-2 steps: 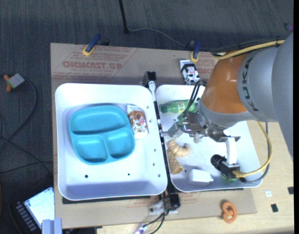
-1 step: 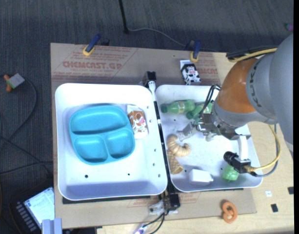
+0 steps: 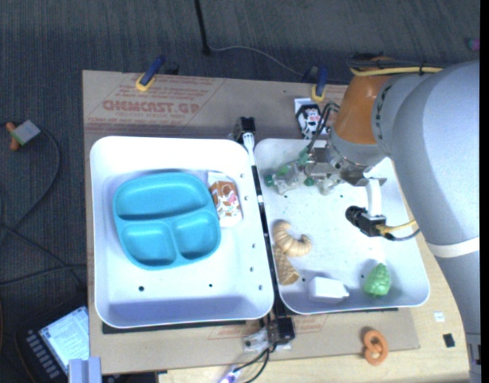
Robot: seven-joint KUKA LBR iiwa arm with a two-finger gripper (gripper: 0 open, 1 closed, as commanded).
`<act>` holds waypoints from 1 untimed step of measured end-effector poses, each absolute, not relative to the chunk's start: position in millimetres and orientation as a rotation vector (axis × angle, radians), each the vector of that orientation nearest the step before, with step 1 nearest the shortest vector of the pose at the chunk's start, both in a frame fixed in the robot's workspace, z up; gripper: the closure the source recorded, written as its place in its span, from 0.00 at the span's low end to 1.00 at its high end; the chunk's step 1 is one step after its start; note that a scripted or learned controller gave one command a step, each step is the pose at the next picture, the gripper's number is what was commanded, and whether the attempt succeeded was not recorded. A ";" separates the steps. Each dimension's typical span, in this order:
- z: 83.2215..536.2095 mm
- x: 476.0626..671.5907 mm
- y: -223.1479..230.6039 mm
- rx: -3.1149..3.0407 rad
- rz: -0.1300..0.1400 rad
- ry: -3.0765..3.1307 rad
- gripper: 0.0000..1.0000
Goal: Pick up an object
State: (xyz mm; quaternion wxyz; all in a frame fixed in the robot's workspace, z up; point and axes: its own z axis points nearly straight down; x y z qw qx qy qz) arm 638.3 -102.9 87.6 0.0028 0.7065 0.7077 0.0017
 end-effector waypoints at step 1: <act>98.3 638.7 -104.1 2.212 0.003 2.217 1.00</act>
